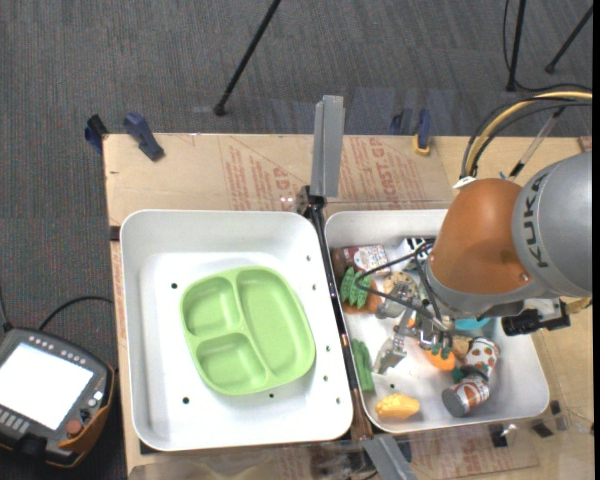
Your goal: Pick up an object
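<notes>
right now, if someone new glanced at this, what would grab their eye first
Probably the bright green divided plate, lying alone in the left bin. Next, the arm's big orange band looming over the right bin, with the gripper down among a cluttered heap of small things there. At the front of that heap, a yellow item and a tipped can stand out.

Grey arm [560,228] in from right, orange band [480,243] bulging above wrist, hanging over right bin's middle. Wrist angled down and leftward toward bin floor. Gripper [408,346] low inside, nearer front-left part. Cables looping off wrist housing. Finger spacing hard to read from above.
</notes>
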`<state>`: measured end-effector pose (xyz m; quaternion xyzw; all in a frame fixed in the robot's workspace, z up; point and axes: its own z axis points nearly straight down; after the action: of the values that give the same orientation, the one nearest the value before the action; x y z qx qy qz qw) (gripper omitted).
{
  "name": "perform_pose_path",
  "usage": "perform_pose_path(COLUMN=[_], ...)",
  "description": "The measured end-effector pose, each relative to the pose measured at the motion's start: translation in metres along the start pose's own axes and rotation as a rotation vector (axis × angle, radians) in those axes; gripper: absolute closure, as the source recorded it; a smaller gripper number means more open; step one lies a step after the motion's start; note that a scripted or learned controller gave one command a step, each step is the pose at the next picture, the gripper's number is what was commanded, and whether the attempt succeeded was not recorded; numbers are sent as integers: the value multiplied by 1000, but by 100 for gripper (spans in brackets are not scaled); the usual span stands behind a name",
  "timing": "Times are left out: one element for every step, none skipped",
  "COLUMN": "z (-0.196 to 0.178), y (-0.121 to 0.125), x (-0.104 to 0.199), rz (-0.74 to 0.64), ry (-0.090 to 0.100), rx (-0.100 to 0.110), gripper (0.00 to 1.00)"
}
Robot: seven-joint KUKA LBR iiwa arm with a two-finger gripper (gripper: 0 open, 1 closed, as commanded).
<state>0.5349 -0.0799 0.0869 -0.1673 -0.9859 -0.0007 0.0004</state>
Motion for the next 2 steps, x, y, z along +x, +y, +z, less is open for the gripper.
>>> perform_pose_path(z=[-1, 1], y=[16, -68], x=[-58, -20], rz=[57, 22], ry=[-3, 5], rx=[0, 2], gripper=[0, 0])
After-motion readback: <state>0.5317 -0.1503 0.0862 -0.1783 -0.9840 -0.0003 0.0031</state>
